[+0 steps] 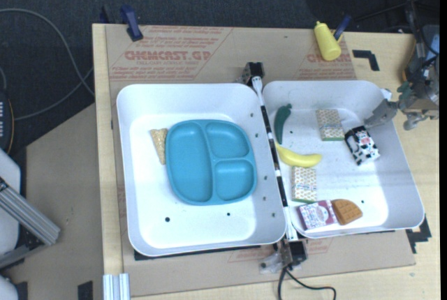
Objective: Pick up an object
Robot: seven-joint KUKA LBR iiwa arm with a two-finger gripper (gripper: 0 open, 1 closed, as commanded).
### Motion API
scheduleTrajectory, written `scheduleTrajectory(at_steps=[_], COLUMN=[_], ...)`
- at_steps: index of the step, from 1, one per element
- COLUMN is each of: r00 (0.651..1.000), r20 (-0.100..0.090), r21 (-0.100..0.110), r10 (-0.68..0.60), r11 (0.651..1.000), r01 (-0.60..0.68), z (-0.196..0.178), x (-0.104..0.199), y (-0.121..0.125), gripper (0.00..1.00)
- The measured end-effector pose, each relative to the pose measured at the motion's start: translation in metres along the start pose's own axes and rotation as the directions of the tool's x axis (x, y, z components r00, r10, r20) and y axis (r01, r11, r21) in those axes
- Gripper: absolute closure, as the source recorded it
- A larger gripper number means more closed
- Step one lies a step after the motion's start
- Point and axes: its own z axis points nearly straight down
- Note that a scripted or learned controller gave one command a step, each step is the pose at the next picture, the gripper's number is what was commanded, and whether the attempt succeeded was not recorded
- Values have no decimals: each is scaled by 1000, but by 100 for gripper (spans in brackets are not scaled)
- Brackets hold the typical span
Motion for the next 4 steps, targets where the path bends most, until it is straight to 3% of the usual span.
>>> scheduleTrajectory(at_steps=[1,2,3,4], r00=[1000,1000,1000,1000], r20=[-10,-4,-1,-1], r21=[1,0,35,-3], r10=[-6,-4,3,-2], r11=[1000,1000,999,1000], r01=[6,4,-3,2], z=[130,120,130,29], x=[4,1,64,145], y=[22,21,94,86], gripper=[0,100,100,100])
